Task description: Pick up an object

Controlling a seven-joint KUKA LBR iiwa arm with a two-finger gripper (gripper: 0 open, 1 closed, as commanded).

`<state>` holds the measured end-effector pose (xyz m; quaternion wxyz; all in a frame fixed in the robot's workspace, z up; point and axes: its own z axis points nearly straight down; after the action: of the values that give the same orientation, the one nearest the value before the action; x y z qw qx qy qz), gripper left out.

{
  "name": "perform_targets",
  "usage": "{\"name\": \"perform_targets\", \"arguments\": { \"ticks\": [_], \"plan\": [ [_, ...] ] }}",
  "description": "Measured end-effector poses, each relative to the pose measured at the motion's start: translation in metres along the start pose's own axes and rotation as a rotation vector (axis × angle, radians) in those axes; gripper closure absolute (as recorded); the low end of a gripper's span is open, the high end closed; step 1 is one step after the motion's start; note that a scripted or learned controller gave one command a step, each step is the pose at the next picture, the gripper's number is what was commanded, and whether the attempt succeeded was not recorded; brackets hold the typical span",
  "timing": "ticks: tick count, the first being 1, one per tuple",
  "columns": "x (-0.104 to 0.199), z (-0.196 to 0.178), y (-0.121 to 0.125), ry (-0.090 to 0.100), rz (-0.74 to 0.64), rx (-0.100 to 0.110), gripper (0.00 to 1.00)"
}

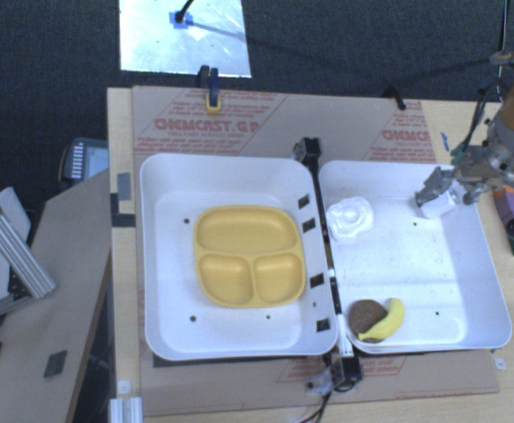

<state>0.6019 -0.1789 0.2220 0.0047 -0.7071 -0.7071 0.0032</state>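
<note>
Yellow tray [243, 256] (left bin [164, 192]).

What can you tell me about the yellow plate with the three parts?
The yellow tray looks like smooth plastic, with rounded corners and a raised rim. It has three sections: one wide one along the far side and two smaller ones along the near side. Nothing lies in them. It rests flat on the floor of the left white bin, about in the middle, turned slightly askew. It touches only the bin floor and stays clear of the walls.
</note>
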Motion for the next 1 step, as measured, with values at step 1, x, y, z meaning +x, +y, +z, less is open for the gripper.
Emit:
{"name": "perform_targets", "arguments": {
  "ticks": [1],
  "plan": [
    [0.0007,-0.0079,0.0025,-0.002,-0.003,-0.012,0.0]
  ]
}}
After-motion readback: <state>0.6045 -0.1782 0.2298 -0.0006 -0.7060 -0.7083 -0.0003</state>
